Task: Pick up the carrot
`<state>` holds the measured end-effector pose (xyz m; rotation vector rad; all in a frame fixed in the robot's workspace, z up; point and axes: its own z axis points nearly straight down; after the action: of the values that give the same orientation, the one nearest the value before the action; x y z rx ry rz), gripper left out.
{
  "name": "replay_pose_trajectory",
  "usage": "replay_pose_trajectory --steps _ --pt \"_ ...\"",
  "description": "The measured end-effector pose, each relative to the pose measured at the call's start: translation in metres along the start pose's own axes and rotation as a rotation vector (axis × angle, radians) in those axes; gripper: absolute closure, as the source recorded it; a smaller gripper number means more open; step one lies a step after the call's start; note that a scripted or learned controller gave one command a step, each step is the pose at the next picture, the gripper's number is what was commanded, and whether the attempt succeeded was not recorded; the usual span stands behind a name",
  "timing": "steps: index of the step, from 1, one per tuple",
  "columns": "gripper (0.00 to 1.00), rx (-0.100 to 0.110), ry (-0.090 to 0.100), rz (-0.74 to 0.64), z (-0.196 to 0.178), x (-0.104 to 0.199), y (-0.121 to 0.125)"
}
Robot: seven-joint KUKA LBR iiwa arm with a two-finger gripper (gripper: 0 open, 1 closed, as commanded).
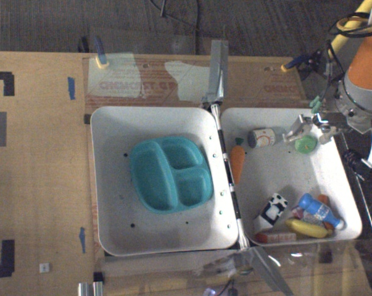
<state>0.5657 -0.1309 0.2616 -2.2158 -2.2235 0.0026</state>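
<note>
I'm in the approach step: the carrot (237, 163) lies untouched against the right bin's (352, 227) left wall. My gripper (309, 128) hovers at the far-right side beside a green piece; jaws' state I cannot tell. Next I must cross to the carrot and descend

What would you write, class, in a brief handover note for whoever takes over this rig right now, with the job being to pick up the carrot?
Gripper: over the far right part of the right bin, beside a green round thing; nothing seen between its fingers.
Carrot: lying in the right bin against its left wall, apart from the gripper.
Teal divided tray: in the left bin.
Done: nothing yet; the carrot is not lifted.
Left: move to the carrot, grasp, lift.
</note>
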Motion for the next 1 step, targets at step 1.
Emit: replay_pose_trajectory --steps 1 --pt "0.00 -0.001 0.000 -0.066 0.0786 0.0843 0.0229"
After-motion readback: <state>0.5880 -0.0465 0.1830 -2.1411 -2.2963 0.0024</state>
